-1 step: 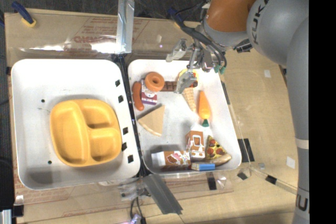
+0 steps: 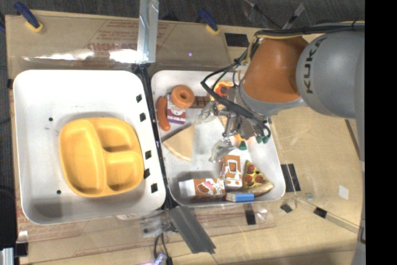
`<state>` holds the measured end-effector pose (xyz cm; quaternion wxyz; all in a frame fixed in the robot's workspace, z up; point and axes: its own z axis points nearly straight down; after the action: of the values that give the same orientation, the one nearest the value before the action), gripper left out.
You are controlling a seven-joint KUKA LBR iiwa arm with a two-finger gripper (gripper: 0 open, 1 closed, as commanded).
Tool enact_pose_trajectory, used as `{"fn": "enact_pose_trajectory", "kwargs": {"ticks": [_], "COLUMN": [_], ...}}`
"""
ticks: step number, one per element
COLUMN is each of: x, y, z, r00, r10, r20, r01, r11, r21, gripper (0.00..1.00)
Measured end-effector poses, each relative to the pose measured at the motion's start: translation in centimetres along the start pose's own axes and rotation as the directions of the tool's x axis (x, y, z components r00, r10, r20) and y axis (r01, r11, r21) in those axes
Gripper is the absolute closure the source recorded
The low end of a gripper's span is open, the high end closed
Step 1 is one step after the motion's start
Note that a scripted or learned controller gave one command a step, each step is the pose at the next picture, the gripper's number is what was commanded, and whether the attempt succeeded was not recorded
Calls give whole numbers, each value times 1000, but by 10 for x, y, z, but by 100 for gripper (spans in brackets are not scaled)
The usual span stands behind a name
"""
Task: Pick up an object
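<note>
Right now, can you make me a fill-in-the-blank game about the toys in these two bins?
1. The yellow tray lies in the ____ bin in this view.
2. The doughnut is in the same bin as the ____ slice.
3. The robot arm has an ____ band above its wrist.
4. The yellow tray has ____ compartments.

Missing words: left; pizza; orange; three

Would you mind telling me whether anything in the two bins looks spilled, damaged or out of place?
Nothing stands out. The yellow divided plastic tray lies flat in the left white bin, and the toy food, including a brown ring doughnut and a pizza slice, lies loosely jumbled inside the right white bin.
</note>
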<state>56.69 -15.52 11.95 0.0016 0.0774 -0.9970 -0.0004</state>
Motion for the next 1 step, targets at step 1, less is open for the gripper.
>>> {"fn": "enact_pose_trajectory", "kwargs": {"ticks": [1], "x": [76], "y": [-42], "z": [26], "r00": [985], "r10": [171], "r20": [10], "r01": [-171], "r11": [985], "r21": [0], "gripper": [0]}}
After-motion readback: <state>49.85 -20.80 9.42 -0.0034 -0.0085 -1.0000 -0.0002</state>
